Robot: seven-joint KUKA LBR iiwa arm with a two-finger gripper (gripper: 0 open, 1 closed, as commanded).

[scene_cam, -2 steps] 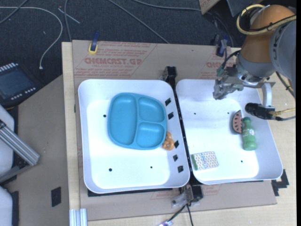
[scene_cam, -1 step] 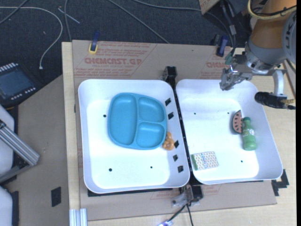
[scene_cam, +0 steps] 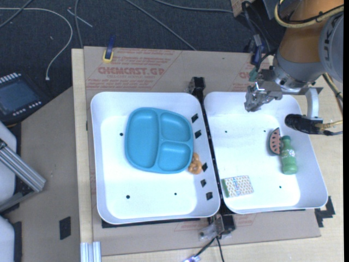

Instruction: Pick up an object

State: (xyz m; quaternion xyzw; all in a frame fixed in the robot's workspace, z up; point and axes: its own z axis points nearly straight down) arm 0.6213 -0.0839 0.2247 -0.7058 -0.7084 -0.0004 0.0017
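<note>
Grey gripper [scene_cam: 254, 103] over right bin's [scene_cam: 240, 111] top edge, holding nothing; finger gap can't tell.

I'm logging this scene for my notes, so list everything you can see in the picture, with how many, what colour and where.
white bins: two, white, side by side on the bench.
divided plate: one, light blue, three compartments, in the left bin.
small toy: one, orange-tan, left bin, at the plate's lower right edge.
watermelon slice: one, red with green rind, right bin, right side.
bottle: one, green, lying just right of the slice.
packet: one, pale with printed pattern, right bin, near front-left corner.
cardboard sheet: one, tan with red print, under the bins.
clamp: one, blue and yellow, on the cardboard's far edge.
gripper: one, grey metal, above the right bin's far edge.
</note>
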